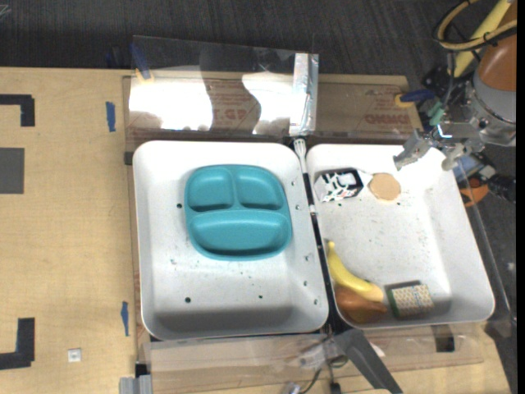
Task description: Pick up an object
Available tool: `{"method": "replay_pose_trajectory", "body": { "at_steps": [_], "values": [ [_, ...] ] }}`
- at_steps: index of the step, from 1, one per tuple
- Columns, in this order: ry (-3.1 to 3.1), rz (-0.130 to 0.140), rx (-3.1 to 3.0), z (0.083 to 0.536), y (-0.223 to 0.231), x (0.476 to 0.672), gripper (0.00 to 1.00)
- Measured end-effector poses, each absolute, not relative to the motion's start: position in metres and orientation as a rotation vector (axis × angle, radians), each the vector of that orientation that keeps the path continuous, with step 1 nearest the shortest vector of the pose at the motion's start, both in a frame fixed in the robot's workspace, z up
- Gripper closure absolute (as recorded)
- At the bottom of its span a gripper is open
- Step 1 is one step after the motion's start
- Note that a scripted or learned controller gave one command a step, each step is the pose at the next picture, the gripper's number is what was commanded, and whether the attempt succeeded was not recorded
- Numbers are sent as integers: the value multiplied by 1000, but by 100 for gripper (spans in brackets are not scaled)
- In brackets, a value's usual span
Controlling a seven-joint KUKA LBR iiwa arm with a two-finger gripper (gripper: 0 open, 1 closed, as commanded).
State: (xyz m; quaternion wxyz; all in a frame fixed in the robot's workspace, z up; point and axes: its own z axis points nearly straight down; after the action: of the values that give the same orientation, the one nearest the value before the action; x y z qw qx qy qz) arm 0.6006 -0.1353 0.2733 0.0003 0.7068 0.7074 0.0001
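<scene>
My gripper (428,158) hovers over the far right corner of the right bin (443,228). Its two fingers are spread apart, open, with nothing between them. A round tan disc (384,187) lies just left of the gripper, next to a small black-and-white patterned item (339,185). At the bin's near edge a yellow banana (353,275) rests over a brown object (358,307), beside a green-topped sponge (409,299). A teal divided plate (237,210) fills the middle of the left bin (164,286).
A clear plastic panel (221,93) stands behind the left bin, with brown cardboard (361,109) along the back. Yellow cables (476,19) loop above the arm at the top right. The tan bench (57,236) stretches to the left.
</scene>
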Motion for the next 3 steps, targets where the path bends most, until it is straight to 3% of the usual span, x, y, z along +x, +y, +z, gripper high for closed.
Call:
{"method": "replay_pose_trajectory", "body": {
  "at_steps": [1, 2, 3],
  "values": [
    [2212, -8, 2242, 116, -103, 562, 0],
    [2100, 4, 2334, 88, -93, 569, 0],
    [2008, 4, 2412, 88, -110, 480, 0]
  ]
}}
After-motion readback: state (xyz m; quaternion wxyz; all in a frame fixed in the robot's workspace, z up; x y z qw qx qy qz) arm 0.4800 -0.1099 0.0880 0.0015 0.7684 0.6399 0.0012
